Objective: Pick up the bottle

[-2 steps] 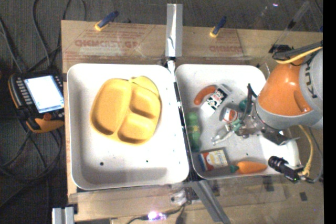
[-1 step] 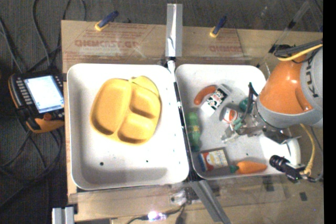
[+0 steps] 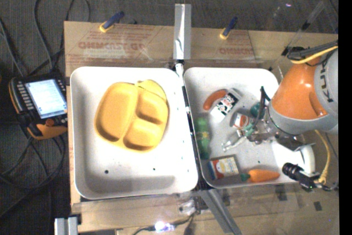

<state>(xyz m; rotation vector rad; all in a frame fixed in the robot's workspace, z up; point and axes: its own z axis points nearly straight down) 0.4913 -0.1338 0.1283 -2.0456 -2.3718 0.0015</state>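
A green bottle (image 3: 202, 136) lies along the left wall of the right bin (image 3: 264, 75). My gripper (image 3: 237, 140) hangs low over the middle of that bin, a short way to the right of the bottle and apart from it. The grey arm with its orange band (image 3: 300, 97) reaches in from the right and hides part of the bin's right side. I see nothing held at the gripper's tip.
The right bin also holds an orange-red sausage-like piece (image 3: 214, 98), a white and black pack (image 3: 227, 105), a small red and white item (image 3: 240, 119), a flat box (image 3: 224, 167) and a carrot (image 3: 263, 175). A yellow divided tray (image 3: 133, 116) lies in the left bin (image 3: 82, 173).
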